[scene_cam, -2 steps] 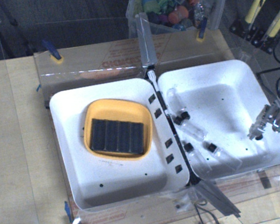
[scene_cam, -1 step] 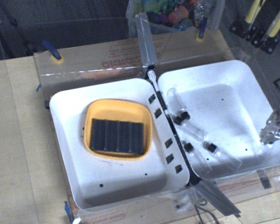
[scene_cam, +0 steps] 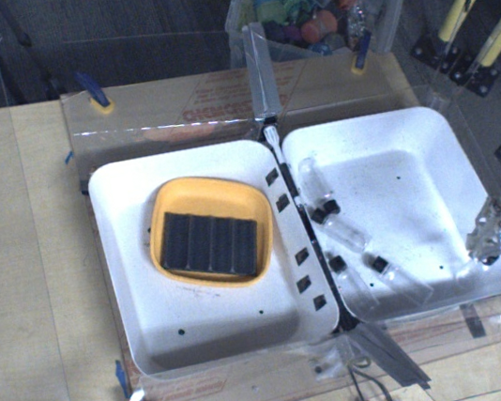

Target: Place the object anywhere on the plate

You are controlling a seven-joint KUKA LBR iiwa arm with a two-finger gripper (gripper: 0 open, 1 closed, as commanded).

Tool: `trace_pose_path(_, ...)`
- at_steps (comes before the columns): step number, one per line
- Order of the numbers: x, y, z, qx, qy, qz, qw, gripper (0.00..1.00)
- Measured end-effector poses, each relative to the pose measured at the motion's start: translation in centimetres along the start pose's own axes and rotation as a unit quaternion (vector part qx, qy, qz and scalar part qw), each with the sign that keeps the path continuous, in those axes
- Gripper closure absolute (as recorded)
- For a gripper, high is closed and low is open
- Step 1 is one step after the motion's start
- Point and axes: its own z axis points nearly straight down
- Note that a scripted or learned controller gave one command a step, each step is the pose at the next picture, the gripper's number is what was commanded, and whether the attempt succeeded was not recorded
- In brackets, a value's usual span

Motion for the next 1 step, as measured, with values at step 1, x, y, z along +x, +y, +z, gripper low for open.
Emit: trace_pose_path(1, -0.03, -0.01, -2.97, 0.000, -0.001, -0.104, 0.9946, 1.00)
